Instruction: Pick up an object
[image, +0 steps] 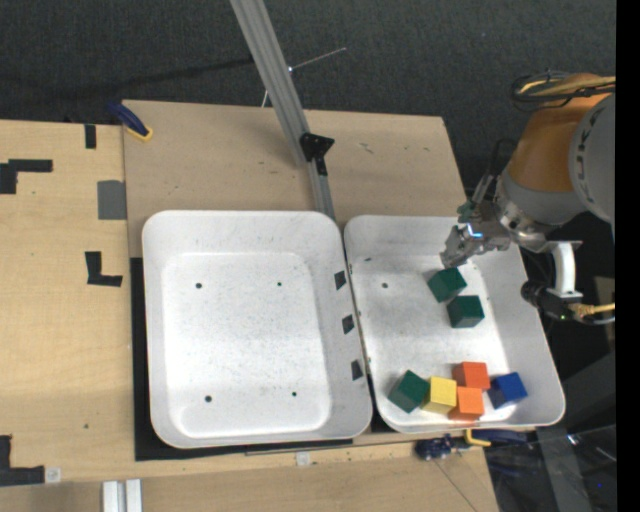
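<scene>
Arm: the grey KUKA arm with its orange band reaches in from the right, its gripper (462, 246) low over the upper part of the right bin (395, 250).
Fingers: their state cannot be told at this size and slant.
Nearest object: a dark green cube (446, 284) sits tilted just below the gripper; whether they touch is unclear.
Other objects: a second green cube (465, 311) lies just beside the first; near the bin's lower edge cluster a green block (408, 390), a yellow block (441, 393), two orange blocks (471, 388) and a blue block (508, 388).
Progress: nothing appears lifted; every object seems to rest on the bin floor, so the grasp and the raise are judged still to come.
Edges: the clustered blocks crowd the lower rim and each other, leaving little room for fingers.
Open room: the two green cubes stand well apart from the walls, and the left bin (240, 320) on the worktop (60, 320) offers bare floor.
</scene>
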